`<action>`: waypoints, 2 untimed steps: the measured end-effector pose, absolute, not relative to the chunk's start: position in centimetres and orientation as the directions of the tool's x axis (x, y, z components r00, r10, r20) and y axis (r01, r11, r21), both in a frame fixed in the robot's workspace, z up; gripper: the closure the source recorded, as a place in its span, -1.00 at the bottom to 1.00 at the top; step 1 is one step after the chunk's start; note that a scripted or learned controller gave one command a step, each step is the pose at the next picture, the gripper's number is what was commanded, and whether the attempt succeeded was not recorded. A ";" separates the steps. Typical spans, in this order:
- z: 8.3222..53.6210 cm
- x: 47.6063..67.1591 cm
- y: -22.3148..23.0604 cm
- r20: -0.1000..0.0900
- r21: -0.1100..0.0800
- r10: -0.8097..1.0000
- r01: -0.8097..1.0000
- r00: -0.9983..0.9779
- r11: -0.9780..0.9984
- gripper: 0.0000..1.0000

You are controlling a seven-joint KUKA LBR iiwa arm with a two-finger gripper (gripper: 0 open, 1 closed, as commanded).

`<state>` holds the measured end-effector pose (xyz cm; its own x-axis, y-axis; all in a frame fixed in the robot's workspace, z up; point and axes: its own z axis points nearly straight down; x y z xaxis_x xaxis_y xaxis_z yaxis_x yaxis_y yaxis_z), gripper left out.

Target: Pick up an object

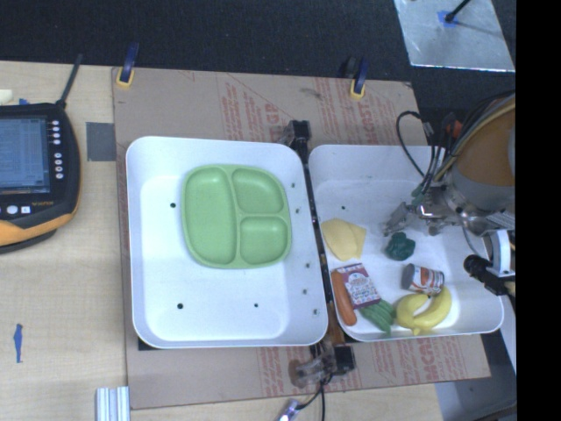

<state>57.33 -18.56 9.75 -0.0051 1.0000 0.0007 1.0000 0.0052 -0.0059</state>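
At the far left you have an orange-edged teach pendant (31,169) lying on the bench. Next comes the left bin (153,314), holding a green divided plate (235,215). The right bin (351,167) holds the pickable items: a yellow cheese wedge (343,237), a red packet (358,284) beside a carrot (344,304), a small dark green piece (400,246), a can (423,278) and a banana (426,310). The gripper (412,217) hangs with its fingers spread just above the green piece, nothing between them. Your risk, as I judge it: the piece is small and rounded, so closing off-centre could squirt it sideways, leaving the fingers shut on air.
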 end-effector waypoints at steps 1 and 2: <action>9.1 52.9 -14.4 0.001 -0.006 1.000 1.000 -0.005 0.005 -1.00; 14.4 54.7 -18.1 0.000 -0.002 1.000 1.000 -0.002 0.002 -1.00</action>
<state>54.71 -18.12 14.40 -0.0020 1.0000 -0.0004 1.0000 0.0019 -0.0020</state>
